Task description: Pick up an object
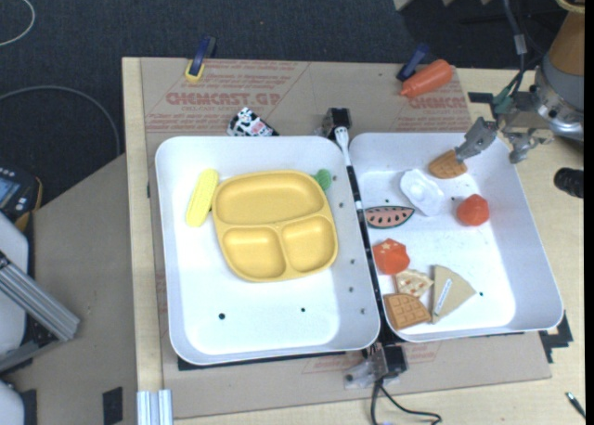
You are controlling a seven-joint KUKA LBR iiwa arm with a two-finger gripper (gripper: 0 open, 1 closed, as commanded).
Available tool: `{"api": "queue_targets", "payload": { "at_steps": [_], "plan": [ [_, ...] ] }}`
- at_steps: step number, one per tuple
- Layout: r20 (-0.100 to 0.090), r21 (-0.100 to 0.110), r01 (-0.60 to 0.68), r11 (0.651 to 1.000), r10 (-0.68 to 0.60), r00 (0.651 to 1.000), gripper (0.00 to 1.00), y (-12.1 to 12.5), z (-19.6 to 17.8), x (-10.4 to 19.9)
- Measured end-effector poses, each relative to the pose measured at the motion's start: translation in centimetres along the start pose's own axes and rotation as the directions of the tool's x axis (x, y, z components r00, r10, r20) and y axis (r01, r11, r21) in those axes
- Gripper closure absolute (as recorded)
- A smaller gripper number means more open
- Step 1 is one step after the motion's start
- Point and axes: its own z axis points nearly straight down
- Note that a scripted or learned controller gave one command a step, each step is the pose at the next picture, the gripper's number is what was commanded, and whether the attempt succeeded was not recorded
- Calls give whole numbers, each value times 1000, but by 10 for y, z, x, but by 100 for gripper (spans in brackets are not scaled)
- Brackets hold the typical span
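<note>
End effector [496,139] over right bin's [529,256] upper-right rim; finger spread not discernible. Brown piece [447,166] just left of it. Bare floor along bin's right side.

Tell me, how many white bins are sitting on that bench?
2. The left white bin holds a yellow divided plate and a toy corn cob; the right white bin beside it holds the other toy foods.
</note>
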Motion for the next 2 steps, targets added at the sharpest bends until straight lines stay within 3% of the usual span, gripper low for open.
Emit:
{"api": "queue_targets", "payload": {
  "at_steps": [1,2],
  "plan": [
    [3,-14,3,1000,-3,1000,0,3,-8,0],
    [1,-9,3,1000,-3,1000,0,-2,38,7]
  ]
}}
